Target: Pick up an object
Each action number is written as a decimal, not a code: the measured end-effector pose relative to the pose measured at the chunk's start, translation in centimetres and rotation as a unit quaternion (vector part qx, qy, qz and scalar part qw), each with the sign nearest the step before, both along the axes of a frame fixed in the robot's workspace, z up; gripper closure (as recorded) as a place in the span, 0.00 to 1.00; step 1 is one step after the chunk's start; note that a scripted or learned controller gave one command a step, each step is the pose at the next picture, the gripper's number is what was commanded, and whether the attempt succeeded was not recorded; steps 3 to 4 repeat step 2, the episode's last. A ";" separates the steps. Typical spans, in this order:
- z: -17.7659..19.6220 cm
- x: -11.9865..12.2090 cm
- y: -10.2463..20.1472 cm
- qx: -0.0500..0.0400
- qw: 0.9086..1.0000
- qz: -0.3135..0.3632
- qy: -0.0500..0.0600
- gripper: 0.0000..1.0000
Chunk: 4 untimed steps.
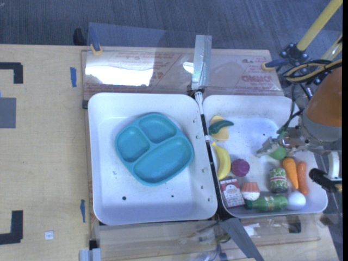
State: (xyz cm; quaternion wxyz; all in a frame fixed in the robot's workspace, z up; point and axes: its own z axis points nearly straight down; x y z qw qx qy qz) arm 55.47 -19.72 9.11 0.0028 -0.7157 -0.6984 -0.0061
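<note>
The gripper (270, 145) hangs low over the right bin (244, 113); I cannot tell its jaw state. Just beside it lie a green toy (278, 153) and carrots (291, 173), candidates for picking. A blue divided plate (154, 148) sits in the left bin (103, 145).

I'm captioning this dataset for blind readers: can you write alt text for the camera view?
The robot's hand hovers low in the right bin beside toy food: a banana, carrot and green bottle. The left bin holds a blue divided plate.
</note>
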 end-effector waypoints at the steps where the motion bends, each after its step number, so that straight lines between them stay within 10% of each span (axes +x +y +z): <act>1: 1.3 0.4 -0.3 -0.005 1.000 0.000 -0.008 1.00; 2: 11.4 7.2 5.7 -0.007 0.999 0.035 -0.004 1.00; 4: 11.4 7.2 5.7 -0.007 0.999 0.035 -0.004 1.00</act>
